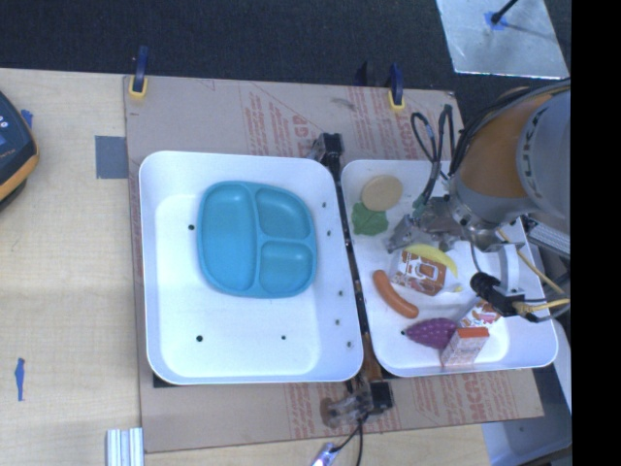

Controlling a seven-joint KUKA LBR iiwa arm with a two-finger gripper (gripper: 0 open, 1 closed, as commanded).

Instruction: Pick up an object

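Where pincer (424, 231) hangs, carton (423, 273) beneath.

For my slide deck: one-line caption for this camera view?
KUKA arm's tool hovers over toy food in the right bin; a blue divided plate sits in the left bin.

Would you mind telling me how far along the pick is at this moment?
Done: the gripper is over the right bin, above the yellow packet. In hand: nothing visibly held. Left: grasping and lifting one item; the sausage and purple piece lie untouched.
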